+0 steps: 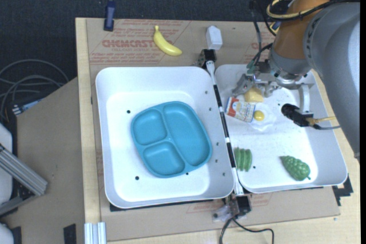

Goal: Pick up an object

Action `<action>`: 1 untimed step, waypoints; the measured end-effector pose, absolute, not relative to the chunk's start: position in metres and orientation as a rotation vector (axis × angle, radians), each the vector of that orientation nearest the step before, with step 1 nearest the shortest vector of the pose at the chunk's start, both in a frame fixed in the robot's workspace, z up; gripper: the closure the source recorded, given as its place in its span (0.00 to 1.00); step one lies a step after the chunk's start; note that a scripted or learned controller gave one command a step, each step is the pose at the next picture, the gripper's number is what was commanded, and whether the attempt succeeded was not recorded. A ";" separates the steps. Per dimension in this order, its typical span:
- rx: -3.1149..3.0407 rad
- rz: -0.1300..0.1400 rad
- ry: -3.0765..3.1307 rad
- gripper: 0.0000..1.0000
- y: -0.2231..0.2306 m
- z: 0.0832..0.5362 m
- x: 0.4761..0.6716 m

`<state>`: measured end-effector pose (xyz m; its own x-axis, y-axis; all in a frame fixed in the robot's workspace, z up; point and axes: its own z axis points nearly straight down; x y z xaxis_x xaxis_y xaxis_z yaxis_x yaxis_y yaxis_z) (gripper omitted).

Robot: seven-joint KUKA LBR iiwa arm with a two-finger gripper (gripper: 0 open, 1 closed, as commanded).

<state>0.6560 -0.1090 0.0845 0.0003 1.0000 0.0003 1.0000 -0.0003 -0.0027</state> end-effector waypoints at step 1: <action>-2.224 -0.007 -2.228 1.00 -0.108 0.099 0.659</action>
<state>0.6595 -0.1083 0.0995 -0.0020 1.0000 -0.0013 1.0000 0.0020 0.0078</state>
